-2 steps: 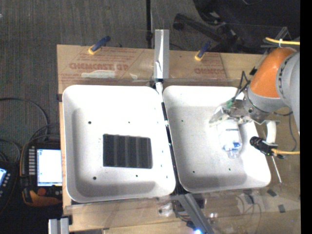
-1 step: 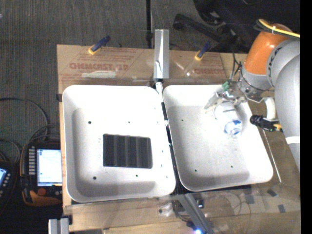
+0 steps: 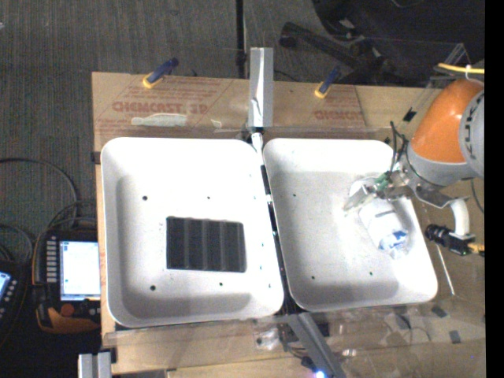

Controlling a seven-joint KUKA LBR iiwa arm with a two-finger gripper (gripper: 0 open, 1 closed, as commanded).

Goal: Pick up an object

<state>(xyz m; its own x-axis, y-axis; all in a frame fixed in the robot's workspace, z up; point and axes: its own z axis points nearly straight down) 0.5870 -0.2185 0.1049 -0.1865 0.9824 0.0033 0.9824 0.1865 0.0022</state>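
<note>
A: We start wide: the worktop (image 3: 110, 101) carries two white bins, and the left bin (image 3: 126, 179) has a dark ribbed block (image 3: 205, 244) lying flat.

B: The arm (image 3: 445, 132) reaches over the right bin (image 3: 315, 235); our claw (image 3: 376, 191) sits just above a white object with blue marks (image 3: 387, 228).

A: Spread or pinching? We cannot tell.

B: We judge we're at the approach; next comes a clean descent.

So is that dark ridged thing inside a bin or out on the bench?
Inside. The dark ridged pad lies flat on the floor of the left bin, its white walls all around it.
</note>
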